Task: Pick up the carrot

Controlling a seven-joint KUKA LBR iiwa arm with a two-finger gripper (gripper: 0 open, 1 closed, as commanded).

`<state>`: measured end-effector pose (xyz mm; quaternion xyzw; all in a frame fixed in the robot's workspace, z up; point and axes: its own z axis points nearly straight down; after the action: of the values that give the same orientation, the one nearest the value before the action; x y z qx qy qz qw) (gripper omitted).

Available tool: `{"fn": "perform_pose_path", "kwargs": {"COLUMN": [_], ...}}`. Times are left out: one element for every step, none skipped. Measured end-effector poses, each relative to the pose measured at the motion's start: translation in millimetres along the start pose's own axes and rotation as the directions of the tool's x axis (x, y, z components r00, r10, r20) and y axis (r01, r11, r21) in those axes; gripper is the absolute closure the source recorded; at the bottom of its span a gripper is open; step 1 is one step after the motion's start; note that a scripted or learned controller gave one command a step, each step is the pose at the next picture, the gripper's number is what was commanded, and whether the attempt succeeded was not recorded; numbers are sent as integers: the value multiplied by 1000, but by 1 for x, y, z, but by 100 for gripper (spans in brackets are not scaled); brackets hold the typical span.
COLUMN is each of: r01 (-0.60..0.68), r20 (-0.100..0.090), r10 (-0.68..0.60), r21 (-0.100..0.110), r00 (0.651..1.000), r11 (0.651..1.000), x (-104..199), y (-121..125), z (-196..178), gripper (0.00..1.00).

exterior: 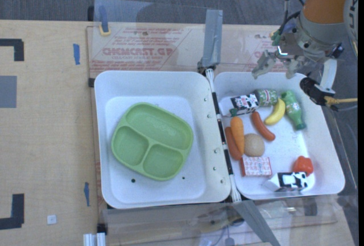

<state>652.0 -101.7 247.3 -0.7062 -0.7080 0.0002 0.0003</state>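
Observation:
The carrot (pixel 237 133) is a short orange piece lying lengthwise at the left side of the right bin (pixel 333 151), close to the divider. A darker orange-red stick (pixel 230 146) lies against its left side. My gripper (pixel 277 67) hangs over the far rim of the right bin, well above and to the right of the carrot. Its two grey fingers (pixel 261 65) are spread apart and open, with nothing between them.
A red sausage (pixel 263 126), banana (pixel 276 112), green bottle (pixel 294 109), small jar (pixel 266 96) and cow-print carton (pixel 244 103) crowd the bin's far half. A tan lump (pixel 254 145), red-white box (pixel 257 166), red pepper (pixel 303 164) and second carton (pixel 293 180) lie nearer. A green divided plate (pixel 152 140) sits in the left bin (pixel 108 103).

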Motion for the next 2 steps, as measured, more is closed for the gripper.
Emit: {"fn": "perform_pose_path", "kwargs": {"r01": [211, 408], "r20": [2, 4], "r10": [-211, -408], "r21": [-5, -7], "r00": [978, 913], "r11": [978, 913], "x": [6, 4], "y": [-5, -45], "z": [115, 159], "gripper": [0, 0]}}
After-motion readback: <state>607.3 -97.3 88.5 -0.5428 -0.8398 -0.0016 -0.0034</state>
